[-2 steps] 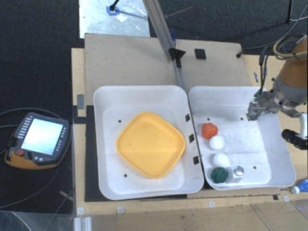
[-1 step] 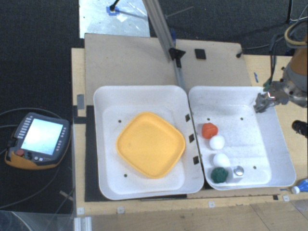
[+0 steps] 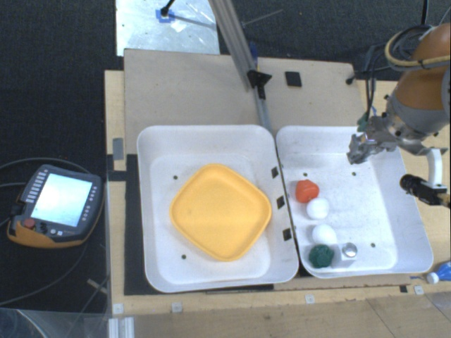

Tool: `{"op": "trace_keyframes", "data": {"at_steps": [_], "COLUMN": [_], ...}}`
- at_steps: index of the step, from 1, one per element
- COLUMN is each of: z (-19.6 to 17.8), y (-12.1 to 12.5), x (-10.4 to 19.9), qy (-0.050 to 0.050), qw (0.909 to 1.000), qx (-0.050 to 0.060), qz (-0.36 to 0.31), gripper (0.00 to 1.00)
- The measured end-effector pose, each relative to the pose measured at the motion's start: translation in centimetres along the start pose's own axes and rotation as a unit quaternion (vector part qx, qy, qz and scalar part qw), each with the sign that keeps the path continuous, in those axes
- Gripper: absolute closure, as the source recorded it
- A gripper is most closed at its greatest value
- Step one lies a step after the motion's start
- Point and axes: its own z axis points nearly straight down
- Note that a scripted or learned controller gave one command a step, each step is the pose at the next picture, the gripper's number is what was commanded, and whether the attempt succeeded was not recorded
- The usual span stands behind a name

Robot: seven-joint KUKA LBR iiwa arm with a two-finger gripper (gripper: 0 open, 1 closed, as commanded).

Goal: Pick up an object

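Note:
My gripper (image 3: 358, 152) hangs over the upper right part of the right bin (image 3: 394, 210), with nothing between its fingers that I can see. Well below and left of it, a red ball (image 3: 306, 190) lies near the bin's left wall. Under the red ball sit two white balls (image 3: 318, 208) (image 3: 324, 232), one below the other. A dark green ball (image 3: 322, 255) rests in the bin's front left corner, and a small silvery cylinder (image 3: 349, 250) stands just right of it.
The left bin (image 3: 151, 189) holds an upturned yellow square plate (image 3: 220, 211). A slanted metal pole (image 3: 236, 30) crosses the board behind the bins. A teach pendant (image 3: 55, 204) lies on the floor at the far left.

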Motion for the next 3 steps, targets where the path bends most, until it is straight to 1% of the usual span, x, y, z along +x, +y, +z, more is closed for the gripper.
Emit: {"op": "trace_keyframes", "data": {"at_steps": [1,2,3], "z": [0.7,0.7,-0.1], "y": [0.7,1.2,2.8], "x": [5.2,9.6,15.3], "qy": [0.000,0.000,0.000], "qw": [1.0000,1.0000,1.0000], "qx": [0.000,0.000,0.000], "qz": [0.000,0.000,0.000], "gripper": [1.00,1.00,1.00]}}
